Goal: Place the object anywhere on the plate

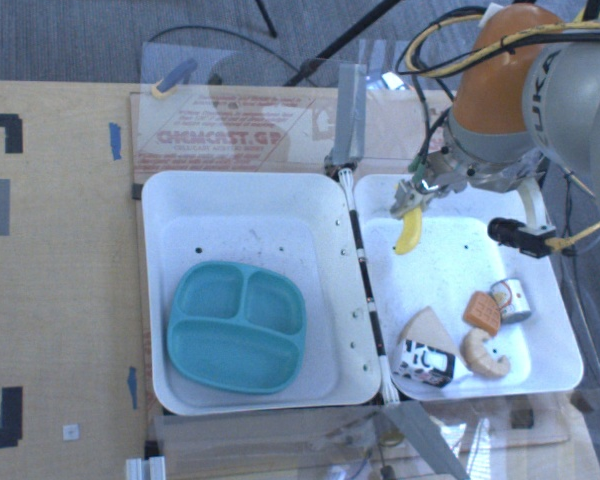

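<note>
A teal divided plate (pixel 238 328) lies in the left white bin (pixel 180 203), toward its front. Over the back left part of the right bin (pixel 555 348) my gripper (pixel 412 204) points down from the grey arm with the orange band. A small yellow banana (pixel 408 234) hangs straight below it, its upper end pinched between the fingertips. The gripper is shut on that banana, well to the right of the plate and across the divider between the bins.
Toward the right bin's front lie a tan wedge (pixel 427 326), a black-and-white pack (pixel 424 364), a pale pastry (pixel 485 354), an orange cracker (pixel 483 312) and a small can (pixel 512 300). A clear sheet and tripod legs stand behind the bins.
</note>
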Available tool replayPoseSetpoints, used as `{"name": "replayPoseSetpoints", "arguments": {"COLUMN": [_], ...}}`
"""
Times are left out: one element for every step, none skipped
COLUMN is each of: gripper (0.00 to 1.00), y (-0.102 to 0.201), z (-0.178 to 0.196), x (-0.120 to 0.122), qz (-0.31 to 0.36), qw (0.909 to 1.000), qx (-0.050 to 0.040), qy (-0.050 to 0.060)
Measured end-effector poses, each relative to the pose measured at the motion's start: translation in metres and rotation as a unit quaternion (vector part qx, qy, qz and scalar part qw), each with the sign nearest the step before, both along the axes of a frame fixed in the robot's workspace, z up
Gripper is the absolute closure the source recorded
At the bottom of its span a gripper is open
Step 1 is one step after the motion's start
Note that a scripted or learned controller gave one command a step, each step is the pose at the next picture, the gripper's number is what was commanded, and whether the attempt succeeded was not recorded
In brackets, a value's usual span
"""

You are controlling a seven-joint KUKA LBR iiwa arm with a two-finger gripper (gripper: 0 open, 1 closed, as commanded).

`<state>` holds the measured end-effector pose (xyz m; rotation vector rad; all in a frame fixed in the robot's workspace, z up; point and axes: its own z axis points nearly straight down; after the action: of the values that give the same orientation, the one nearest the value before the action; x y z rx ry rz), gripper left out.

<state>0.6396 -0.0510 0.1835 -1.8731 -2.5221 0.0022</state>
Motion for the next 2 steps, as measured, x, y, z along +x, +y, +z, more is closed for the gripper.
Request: {"name": "replayPoseSetpoints", "arguments": {"gripper": [1.0,1.0], "y": [0.072,0.155], "z": [0.01,-0.022], "x": [-0.078,-0.114], "qz": [0.003,0.072], "qw": [1.0,0.9974], "qx": [0.0006,0.0006], "qy": [0.001,0.002]}}
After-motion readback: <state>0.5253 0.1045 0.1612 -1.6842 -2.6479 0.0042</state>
